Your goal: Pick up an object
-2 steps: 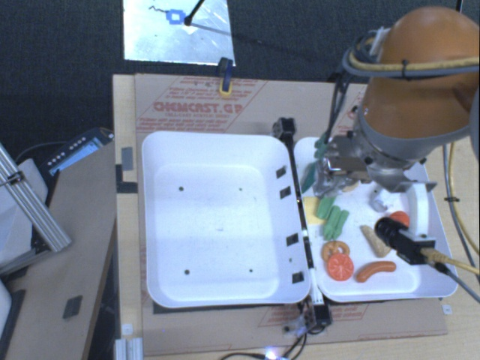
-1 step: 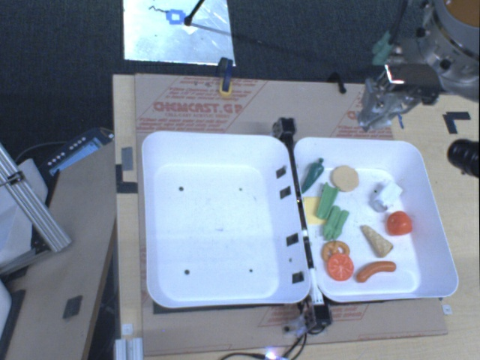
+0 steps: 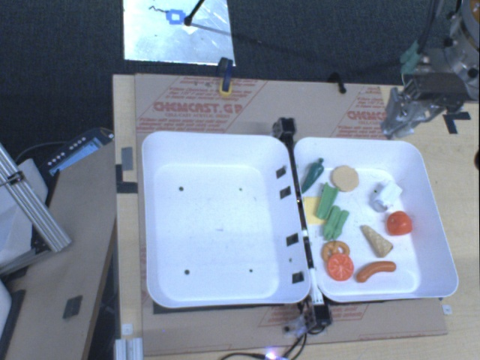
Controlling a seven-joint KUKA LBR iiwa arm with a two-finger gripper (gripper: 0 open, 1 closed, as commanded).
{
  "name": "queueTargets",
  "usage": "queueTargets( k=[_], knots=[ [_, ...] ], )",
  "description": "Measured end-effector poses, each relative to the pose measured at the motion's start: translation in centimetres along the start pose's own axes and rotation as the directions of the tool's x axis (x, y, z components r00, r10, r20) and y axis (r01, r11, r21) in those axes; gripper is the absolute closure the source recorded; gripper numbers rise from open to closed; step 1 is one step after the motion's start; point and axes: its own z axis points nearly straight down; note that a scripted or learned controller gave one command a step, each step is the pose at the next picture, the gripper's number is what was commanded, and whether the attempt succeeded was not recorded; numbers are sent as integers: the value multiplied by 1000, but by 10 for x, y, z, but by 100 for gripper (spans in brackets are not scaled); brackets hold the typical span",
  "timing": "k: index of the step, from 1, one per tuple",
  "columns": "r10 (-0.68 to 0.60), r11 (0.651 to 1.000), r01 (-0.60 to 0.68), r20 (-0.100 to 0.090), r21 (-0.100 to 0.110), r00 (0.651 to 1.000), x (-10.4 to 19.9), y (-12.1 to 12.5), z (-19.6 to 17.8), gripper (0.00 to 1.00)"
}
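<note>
From the camera above the bench, the two-finger metal gripper [image 3: 395, 122] hangs just beyond the far rim of the right-hand shallow white plastic bin [image 3: 433, 201], at about one o'clock from that bin's middle. Nothing sits between its fingers; whether the jaws are open or closed cannot be told from this angle.

All the candidate objects lie in the right bin. A round tan cracker-like disc [image 3: 345, 178] sits toward twelve o'clock, with a dark green pepper-shaped toy [image 3: 312, 174] at its nine o'clock. Below them lie light green stick-shaped pieces [image 3: 331, 211] beside a small yellow piece [image 3: 313, 211]. A small white and grey block [image 3: 385, 196] rests at two o'clock from the bin's centre, and a red tomato-like ball [image 3: 399, 223] lies just below it. A tan wedge [image 3: 376, 241] sits near the centre. Toward six o'clock are a brown pretzel shape [image 3: 334, 250], touching a red-orange round slice [image 3: 340, 267], and a brown sausage-shaped toy [image 3: 375, 271].

The left-hand shallow white plastic bin [image 3: 161, 201] lies at nine o'clock of the right one, their rims touching.
</note>
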Motion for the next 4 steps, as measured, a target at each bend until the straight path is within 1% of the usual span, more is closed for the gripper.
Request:
queueTargets(
  k=[1, 2, 3, 4],
  knots=[
    [-8, 1000, 8, 1, 16, 1000, 39, -2, 158, 100],
    [-13, 1000, 13, -5, -9, 1000, 105, 0, 69, 100],
    [-7, 1000, 7, -2, -3, 1000, 111, 0, 40, 100],
    [-7, 1000, 7, -2, -3, 1000, 116, 0, 5, 100]
  ],
)
